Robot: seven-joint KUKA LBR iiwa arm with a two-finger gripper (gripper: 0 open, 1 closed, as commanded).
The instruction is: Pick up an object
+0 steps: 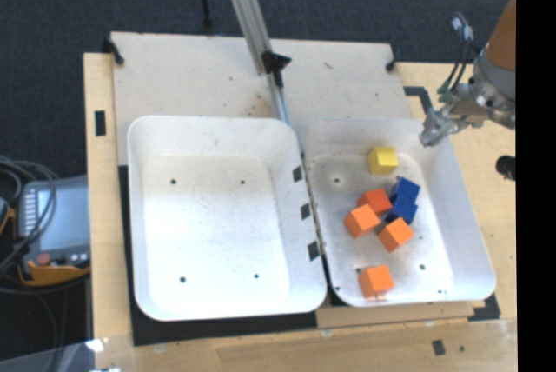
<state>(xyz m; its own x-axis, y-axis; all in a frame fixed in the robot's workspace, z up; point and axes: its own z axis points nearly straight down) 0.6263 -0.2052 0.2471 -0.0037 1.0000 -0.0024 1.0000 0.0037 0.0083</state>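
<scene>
The right bin [460, 222] holds a yellow block [382, 159] near its back, a blue block [404, 198] below it, and several orange blocks: two [363, 220] [376, 201] left of the blue one, one [396, 233] just under it, and one [376, 280] alone near the front edge. My gripper [434, 131] hangs over the bin's back right corner, right of the yellow block and apart from every block. Nothing shows between its tips.
The left bin [217, 218] lies beside the right one. A slanted metal rail [248, 5] runs down from the top to the gap between the bins. A pendant with cables [48, 227] sits off the bench's left edge.
</scene>
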